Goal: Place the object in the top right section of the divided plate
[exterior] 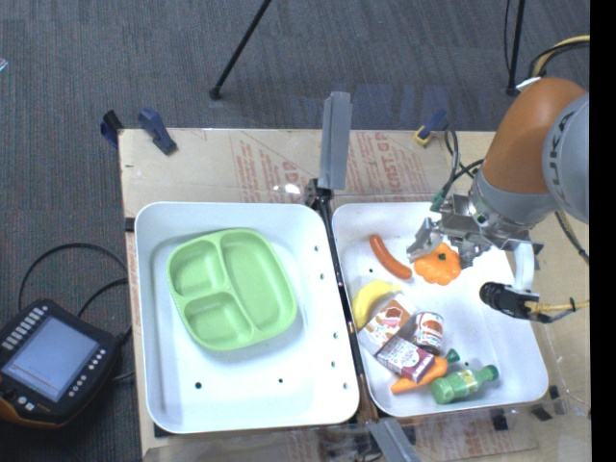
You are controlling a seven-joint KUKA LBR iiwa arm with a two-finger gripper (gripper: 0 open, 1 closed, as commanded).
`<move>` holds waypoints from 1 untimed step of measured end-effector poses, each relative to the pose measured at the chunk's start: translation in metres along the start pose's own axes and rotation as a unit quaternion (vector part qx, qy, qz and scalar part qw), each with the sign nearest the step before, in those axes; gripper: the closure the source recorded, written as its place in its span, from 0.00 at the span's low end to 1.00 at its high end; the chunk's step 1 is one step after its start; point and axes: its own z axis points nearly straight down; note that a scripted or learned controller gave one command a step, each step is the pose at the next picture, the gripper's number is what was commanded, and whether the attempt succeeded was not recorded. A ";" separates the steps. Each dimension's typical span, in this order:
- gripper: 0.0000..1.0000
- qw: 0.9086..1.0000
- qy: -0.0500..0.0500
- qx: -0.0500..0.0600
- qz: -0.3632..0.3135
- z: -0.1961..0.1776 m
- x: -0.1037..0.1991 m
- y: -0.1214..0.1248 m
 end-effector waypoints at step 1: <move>1.00 0.998 0.000 -0.002 -0.065 -0.244 -0.068 -0.009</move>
